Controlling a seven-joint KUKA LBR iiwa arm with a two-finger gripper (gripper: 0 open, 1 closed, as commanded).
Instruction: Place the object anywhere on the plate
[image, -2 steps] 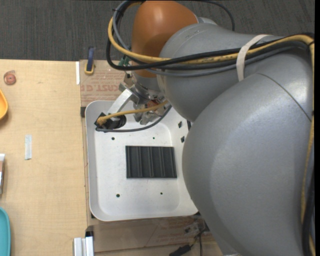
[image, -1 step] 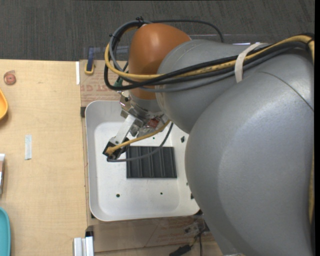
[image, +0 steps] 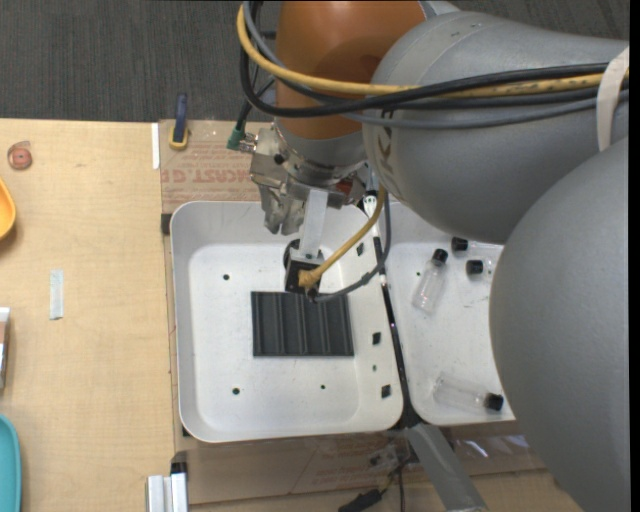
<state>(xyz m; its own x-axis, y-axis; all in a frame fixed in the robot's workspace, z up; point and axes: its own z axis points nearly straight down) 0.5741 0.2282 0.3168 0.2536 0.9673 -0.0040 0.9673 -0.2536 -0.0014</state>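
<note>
A dark grey ribbed plate (image: 302, 324) lies flat in the middle of the left white bin (image: 200, 330). My gripper (image: 280, 212) hangs over that bin's far side, just beyond the plate's far edge and a little to its left. Nothing can be made out in the gripper from here, as the wrist covers it. A clear vial with a black cap (image: 429, 284) lies in the right bin (image: 440, 345), and a second one (image: 467, 394) lies near that bin's front edge.
Two small black caps (image: 459, 243) (image: 474, 267) sit at the back of the right bin. Two small black bits (image: 376, 338) (image: 386, 391) lie by the left bin's right wall. The arm covers the right bin's right side. A wooden bench top (image: 90, 300) lies to the left.
</note>
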